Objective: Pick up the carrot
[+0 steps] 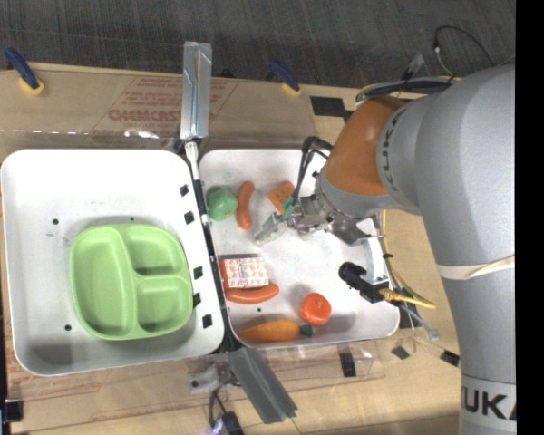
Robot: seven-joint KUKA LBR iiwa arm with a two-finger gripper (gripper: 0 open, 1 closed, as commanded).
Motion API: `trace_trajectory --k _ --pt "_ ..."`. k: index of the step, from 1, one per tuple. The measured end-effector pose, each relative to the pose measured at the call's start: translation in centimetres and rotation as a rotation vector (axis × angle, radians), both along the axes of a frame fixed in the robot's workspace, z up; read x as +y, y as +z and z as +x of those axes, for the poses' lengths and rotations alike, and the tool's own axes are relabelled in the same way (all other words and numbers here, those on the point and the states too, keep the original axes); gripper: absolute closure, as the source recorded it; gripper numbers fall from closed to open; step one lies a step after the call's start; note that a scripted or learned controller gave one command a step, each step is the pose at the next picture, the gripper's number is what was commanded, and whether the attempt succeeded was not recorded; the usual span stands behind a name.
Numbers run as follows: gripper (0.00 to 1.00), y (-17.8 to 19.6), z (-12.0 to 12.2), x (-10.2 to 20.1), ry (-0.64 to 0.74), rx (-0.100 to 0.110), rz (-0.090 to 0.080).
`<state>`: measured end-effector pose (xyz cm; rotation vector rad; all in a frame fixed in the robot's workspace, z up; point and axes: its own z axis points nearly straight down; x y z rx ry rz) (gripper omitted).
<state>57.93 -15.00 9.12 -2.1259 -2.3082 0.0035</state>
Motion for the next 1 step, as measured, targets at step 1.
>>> trace_trajectory --k 1 --pt "0.00 0.07 7.54 -2.32 -0.144 -0.002 -0.001"
